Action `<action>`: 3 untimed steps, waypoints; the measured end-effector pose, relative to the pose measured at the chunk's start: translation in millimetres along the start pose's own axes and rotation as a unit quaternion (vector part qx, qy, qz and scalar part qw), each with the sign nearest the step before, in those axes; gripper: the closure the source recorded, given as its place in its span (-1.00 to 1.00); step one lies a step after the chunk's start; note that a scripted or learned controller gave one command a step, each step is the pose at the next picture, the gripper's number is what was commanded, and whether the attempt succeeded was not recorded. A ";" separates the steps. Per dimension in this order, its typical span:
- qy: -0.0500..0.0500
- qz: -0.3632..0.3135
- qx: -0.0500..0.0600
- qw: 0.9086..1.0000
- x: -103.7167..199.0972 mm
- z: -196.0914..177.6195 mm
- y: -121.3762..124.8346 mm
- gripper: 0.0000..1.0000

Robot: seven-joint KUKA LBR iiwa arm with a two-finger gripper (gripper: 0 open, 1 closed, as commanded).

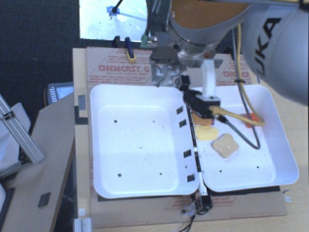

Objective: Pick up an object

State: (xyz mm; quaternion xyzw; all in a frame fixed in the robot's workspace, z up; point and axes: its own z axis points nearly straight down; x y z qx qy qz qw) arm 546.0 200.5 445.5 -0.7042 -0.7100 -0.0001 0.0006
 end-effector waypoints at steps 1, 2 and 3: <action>0.002 0.000 -0.007 1.000 35.3 -95.1 41.6 1.00; 0.000 0.004 -0.002 1.000 32.6 -88.9 86.1 1.00; 0.000 0.004 -0.002 1.000 32.6 -89.2 109.0 1.00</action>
